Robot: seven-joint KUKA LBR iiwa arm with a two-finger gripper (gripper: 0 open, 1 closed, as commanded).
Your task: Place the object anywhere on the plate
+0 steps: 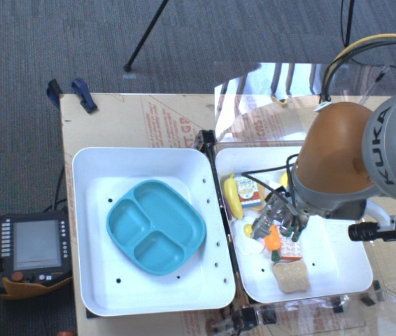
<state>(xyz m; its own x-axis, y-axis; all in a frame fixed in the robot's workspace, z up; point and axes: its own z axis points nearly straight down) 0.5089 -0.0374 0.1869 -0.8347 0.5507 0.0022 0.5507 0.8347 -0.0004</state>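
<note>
A blue plate (156, 226) with three compartments lies in the left bin (86, 187). My gripper (276, 227) is down in the right bin (338, 271), over a cluster of toy food. A small orange piece (273, 241) sits right at its tip, touching or nearly touching it; I cannot tell whether it is gripped. Beside that piece lie a small red and green item (289, 253) and a tan bread slice (290, 278). A yellow banana-like toy (233, 197) and a small carton (250, 194) lie to the gripper's left.
The arm's large orange band (334, 149) hangs over the back of the right bin and hides part of it. The ridge between the bins (220, 208) separates gripper and plate. A teach pendant (33, 247) lies left of the bench.
</note>
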